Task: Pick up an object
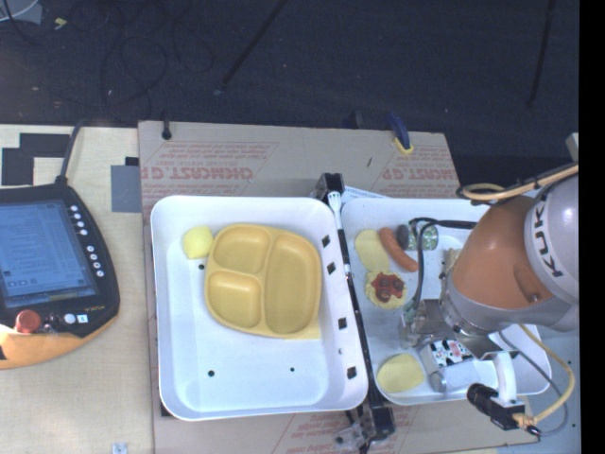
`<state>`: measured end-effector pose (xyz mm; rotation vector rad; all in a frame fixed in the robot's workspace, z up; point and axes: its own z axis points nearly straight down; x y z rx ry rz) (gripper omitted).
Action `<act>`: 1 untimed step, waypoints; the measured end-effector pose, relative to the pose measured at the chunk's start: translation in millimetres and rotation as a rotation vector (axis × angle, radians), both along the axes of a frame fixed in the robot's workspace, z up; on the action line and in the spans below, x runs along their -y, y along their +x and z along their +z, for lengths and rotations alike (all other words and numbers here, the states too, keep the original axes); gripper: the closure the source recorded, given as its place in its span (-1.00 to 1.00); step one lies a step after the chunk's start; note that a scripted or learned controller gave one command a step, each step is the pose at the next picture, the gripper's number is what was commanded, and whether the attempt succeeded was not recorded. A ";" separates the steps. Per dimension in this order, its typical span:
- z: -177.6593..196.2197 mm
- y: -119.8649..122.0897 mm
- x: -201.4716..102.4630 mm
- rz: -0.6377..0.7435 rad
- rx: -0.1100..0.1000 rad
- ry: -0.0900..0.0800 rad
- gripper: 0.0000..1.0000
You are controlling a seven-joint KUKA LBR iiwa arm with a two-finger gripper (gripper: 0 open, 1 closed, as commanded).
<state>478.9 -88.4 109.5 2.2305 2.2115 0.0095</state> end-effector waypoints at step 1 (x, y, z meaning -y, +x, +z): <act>9.4 -0.1 0.4 -0.004 -0.002 0.001 1.00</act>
